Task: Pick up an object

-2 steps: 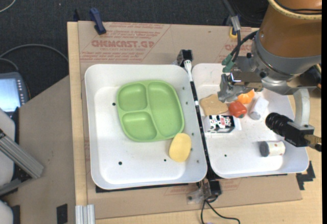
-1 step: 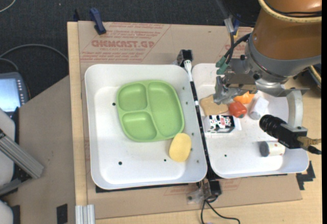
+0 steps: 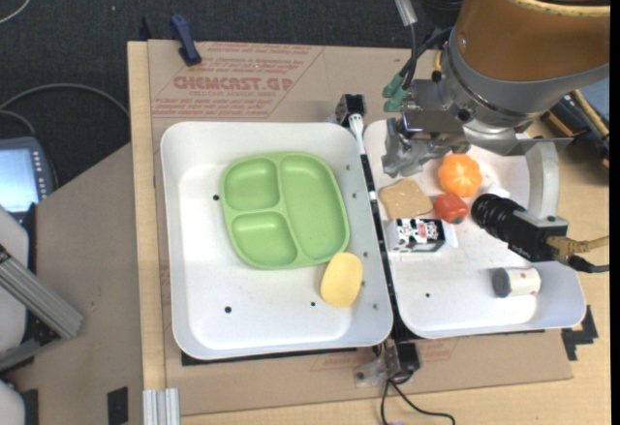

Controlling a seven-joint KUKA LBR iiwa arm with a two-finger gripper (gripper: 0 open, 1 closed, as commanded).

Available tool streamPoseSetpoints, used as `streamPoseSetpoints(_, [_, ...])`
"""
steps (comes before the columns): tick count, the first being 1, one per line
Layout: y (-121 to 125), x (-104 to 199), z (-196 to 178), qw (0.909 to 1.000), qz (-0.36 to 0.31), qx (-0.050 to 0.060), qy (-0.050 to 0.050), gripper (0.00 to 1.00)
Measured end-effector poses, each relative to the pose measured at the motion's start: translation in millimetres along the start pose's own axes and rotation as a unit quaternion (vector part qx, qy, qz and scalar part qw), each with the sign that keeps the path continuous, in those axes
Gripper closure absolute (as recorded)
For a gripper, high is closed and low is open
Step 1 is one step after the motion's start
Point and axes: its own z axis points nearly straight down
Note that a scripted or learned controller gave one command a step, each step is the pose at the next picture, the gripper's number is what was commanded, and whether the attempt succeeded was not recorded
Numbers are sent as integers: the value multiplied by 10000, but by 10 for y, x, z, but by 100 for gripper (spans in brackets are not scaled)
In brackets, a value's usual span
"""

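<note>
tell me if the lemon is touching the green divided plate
Touching. The camera view shows the lemon pressed against the lower right rim of the green divided plate, with no white bin floor visible between them.

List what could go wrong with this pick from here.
1. The gripper is low over the right bin's crowded far corner, where the orange, tan block, tomato and card lie close together; it may nudge neighbours or catch two.
2. The orange is round and could roll off.
3. The bins' shared rim sits close by; a finger might strike it.
</note>
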Motion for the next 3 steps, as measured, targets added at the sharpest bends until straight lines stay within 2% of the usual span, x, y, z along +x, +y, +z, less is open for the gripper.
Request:
streamPoseSetpoints(1, [2,-17,-329,10000,21,4,-5,100])
streamPoseSetpoints(2, [-15,567,320,10000,-6,78,-16,100])
streamPoseSetpoints(3, [0,536,173,10000,23,29,-8,100])
